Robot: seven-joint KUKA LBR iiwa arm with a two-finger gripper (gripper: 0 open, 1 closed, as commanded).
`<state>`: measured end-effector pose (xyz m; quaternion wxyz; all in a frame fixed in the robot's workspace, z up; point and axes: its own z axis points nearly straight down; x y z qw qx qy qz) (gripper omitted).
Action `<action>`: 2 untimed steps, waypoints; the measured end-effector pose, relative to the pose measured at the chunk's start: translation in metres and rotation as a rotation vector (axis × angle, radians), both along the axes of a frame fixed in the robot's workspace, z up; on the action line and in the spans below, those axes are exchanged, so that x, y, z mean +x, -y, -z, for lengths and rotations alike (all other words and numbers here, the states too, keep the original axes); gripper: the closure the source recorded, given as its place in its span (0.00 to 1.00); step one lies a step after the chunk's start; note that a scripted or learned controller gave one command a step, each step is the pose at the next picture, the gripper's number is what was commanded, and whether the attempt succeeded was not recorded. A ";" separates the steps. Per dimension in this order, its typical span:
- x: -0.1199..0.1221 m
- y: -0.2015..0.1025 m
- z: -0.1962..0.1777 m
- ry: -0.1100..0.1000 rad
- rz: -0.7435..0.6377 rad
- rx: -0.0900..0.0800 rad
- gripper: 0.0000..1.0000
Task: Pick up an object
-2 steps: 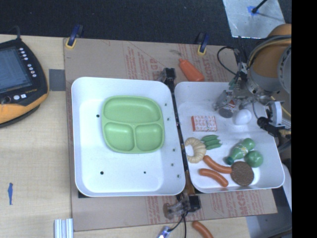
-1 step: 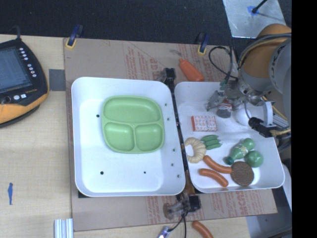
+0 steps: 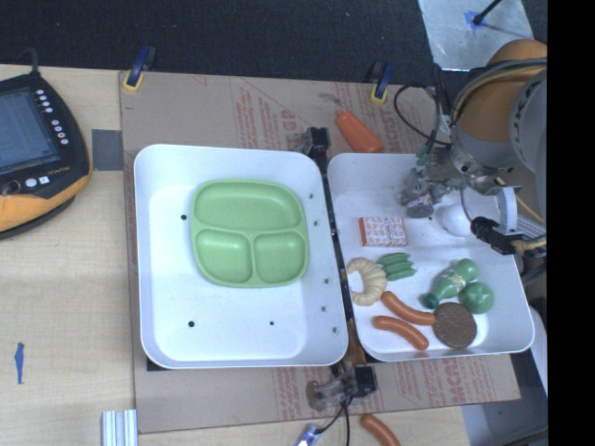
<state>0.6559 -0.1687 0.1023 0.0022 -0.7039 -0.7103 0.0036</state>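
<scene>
A robotics lab bench: a teach pendant (image 3: 37,147) lies at nine o'clock, clamps (image 3: 138,68) pin a cardboard sheet (image 3: 232,110) under two white bins (image 3: 149,249) holding toy food (image 3: 409,328), with taped wiring (image 3: 339,388) at six o'clock.

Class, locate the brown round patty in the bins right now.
The brown patty lies in the right bin, near its front right corner, just below the green vegetables and right of two sausages.

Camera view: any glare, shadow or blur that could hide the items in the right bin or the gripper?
Camera view: lighting is even and the toy food in the right bin is sharp; the left bin floor washes out to bright white around the green tray; the gripper is small, cluttered and slightly soft, with a faint shadow under it, so its state is hard to read.
</scene>
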 end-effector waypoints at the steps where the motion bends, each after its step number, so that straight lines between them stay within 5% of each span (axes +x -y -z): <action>1: -0.050 -0.062 -0.044 0.004 0.001 0.000 1.00; 2: -0.045 -0.117 -0.090 0.005 0.002 0.001 1.00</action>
